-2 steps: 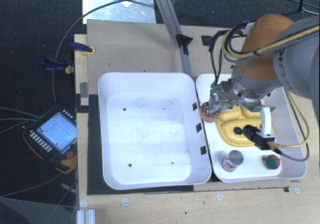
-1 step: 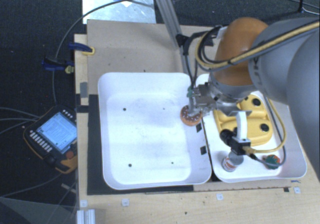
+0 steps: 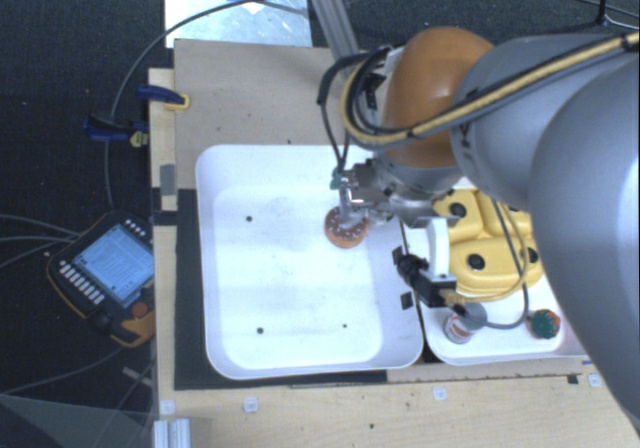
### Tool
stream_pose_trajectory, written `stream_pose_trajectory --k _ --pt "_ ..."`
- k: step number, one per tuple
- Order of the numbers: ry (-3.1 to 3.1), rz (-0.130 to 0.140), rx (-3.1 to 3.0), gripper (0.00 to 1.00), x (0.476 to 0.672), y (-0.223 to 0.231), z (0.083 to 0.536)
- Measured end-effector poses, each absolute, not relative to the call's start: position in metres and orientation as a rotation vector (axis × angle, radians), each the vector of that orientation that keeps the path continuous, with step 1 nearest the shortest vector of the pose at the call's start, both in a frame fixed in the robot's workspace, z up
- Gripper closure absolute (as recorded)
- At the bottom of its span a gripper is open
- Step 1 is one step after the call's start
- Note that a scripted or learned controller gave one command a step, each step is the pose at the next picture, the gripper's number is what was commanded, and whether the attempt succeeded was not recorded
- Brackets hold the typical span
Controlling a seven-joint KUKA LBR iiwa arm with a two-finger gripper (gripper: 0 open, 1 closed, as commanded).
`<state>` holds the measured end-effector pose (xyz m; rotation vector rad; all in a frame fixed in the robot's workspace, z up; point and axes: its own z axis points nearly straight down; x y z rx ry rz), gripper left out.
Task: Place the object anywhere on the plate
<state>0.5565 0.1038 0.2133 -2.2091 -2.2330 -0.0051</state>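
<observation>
Gripper (image 3: 347,206) above the left bin (image 3: 225,266) near its right rim, small brown round object (image 3: 345,230) directly beneath, finger opening and grasp indeterminate, broad bare bin floor leftward, yellow item (image 3: 490,246) in right bin.

My left bin (image 3: 290,336) gives wide bare floor for passing, save the small brown object (image 3: 345,230) near its right rim. The right bin (image 3: 500,346) is crowded: yellow object (image 3: 485,246), small green piece (image 3: 544,323), and my arm (image 3: 520,116) overhead.

object (image 3: 346,229) | small round brown disc | left bin, near right wall
</observation>
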Motion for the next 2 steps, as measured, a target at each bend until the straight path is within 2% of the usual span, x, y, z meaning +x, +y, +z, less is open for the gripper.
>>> stream_pose_trajectory --k 1,2 --pt "-2.230 0.000 -2.210 1.00 0.5405 0.1436 0.2145" --pt "-2.227 0.000 -2.215 0.00 0.5411 0.1416 0.2146"
